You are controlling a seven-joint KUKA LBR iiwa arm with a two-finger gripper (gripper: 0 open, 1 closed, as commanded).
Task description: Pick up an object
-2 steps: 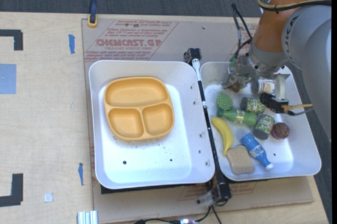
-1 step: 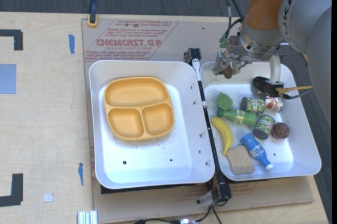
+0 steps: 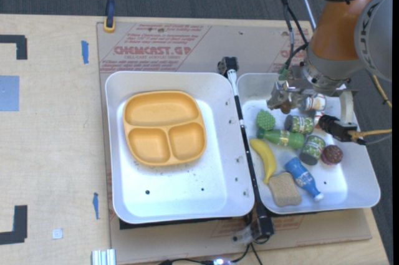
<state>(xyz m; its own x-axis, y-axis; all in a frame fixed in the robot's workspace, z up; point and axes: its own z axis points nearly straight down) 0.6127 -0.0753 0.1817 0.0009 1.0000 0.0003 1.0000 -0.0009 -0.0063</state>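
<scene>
The gripper [image 3: 282,97] hangs over the right bin [image 3: 368,186] of toys; a yellow tray [image 3: 164,127] sits in the left bin [image 3: 118,151].

Grey arm [image 3: 349,27] reaching from right, wrist bent down, pincer [image 3: 283,98] lowered

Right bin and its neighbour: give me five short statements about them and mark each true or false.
1. The yellow divided plate lies in the left bin. True.
2. The banana lies in the left bin. False: it lies in the right bin, near its left wall.
3. The gripper hovers over the right bin's far end. True.
4. The blue bottle stands on the divided plate. False: it lies in the right bin beside the bread slice.
5. The plate has three compartments. True.
</scene>
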